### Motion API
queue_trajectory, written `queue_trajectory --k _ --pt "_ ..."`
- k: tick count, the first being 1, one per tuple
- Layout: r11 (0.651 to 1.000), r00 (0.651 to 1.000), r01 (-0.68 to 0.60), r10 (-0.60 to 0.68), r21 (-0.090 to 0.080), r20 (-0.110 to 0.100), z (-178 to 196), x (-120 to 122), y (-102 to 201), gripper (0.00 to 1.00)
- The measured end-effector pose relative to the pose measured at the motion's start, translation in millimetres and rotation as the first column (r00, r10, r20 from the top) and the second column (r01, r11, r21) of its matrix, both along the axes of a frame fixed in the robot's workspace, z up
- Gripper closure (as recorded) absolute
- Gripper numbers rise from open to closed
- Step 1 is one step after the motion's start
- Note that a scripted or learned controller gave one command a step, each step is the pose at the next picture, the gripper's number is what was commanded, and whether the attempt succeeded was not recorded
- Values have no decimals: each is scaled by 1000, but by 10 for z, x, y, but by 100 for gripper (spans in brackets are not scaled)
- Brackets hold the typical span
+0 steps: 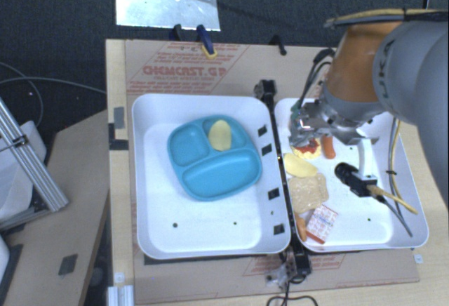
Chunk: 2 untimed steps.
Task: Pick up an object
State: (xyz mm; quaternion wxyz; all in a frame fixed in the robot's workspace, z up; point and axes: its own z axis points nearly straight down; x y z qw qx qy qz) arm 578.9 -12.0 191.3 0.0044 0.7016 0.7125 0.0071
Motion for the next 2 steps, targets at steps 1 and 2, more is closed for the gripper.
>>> queue_trajectory --k 1,2 --pt "1000 1000 18 -18 -5 -15 125 -489 -365 100" --pt "1000 1000 6 -6 0 -18 -30 -798 289 100"
